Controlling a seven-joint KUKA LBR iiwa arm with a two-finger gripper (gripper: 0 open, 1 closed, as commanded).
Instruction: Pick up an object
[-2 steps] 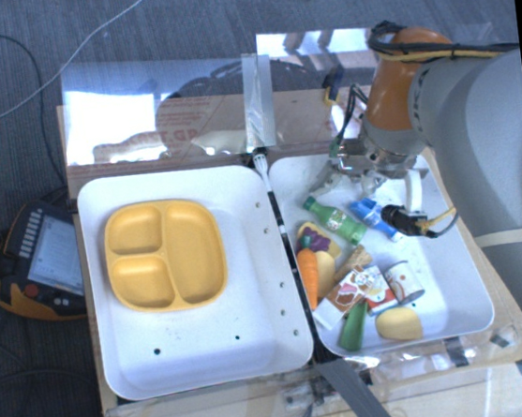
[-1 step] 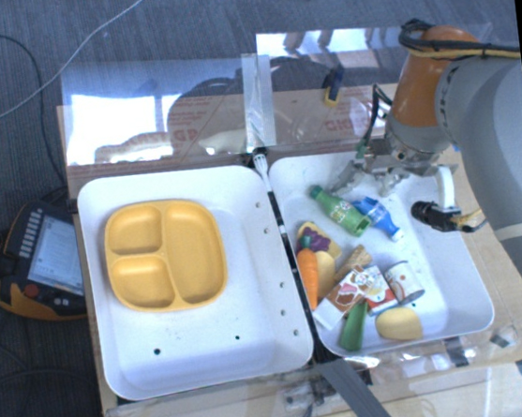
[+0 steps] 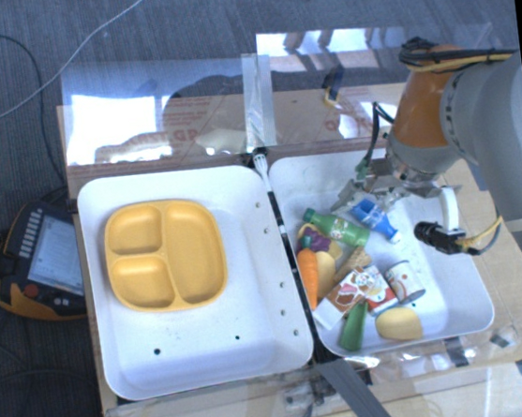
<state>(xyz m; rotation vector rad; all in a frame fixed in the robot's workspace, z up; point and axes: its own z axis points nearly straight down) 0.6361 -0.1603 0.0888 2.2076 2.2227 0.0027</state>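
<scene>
Dark carpet lies under a bench with two white bins. The left bin point(image 3: 203, 351) holds a yellow tray point(image 3: 165, 254). The right bin point(image 3: 462, 306) holds toy food: a green bottle point(image 3: 337, 226), carrot point(image 3: 309, 274), lemon point(image 3: 399, 325). The gripper point(image 3: 373, 200) hangs over a blue thing point(image 3: 371, 216); I can't tell its state.

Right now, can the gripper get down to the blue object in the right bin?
Probably yes. The gripper sits right over the blue object, with nothing lying on top of it. The green bottle lies close on its left, which could crowd a finger.
</scene>
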